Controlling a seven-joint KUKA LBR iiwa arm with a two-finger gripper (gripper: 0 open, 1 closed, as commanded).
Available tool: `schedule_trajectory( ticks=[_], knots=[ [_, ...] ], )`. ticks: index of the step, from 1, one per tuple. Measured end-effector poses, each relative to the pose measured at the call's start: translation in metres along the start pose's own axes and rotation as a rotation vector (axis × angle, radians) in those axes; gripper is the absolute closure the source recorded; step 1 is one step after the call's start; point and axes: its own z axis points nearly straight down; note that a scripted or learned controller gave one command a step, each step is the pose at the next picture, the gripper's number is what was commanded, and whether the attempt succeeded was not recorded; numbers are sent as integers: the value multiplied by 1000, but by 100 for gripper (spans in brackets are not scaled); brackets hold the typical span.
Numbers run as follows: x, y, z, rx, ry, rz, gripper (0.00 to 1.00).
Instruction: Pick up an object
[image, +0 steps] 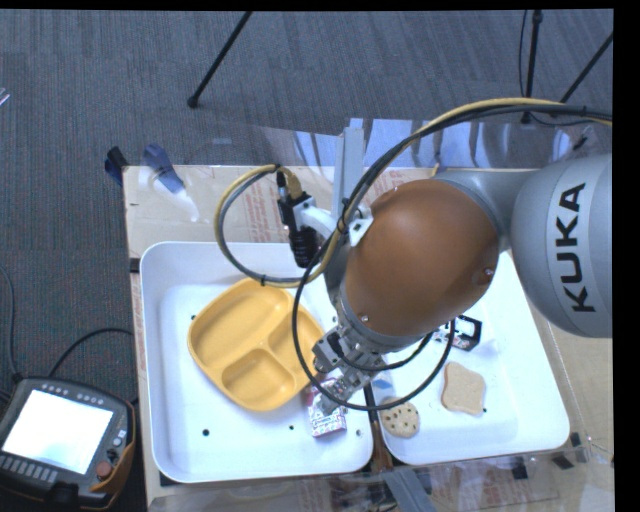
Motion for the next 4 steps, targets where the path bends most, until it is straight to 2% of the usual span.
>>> schedule_trajectory(
  ticks=[1,3,4],
  knots=[
    [35,19,-36,6,3,-431,100],
    [33,18,-48,-3,-19,-417,100],
    [94,36,-13,4,1,-77,100]
  ],
)
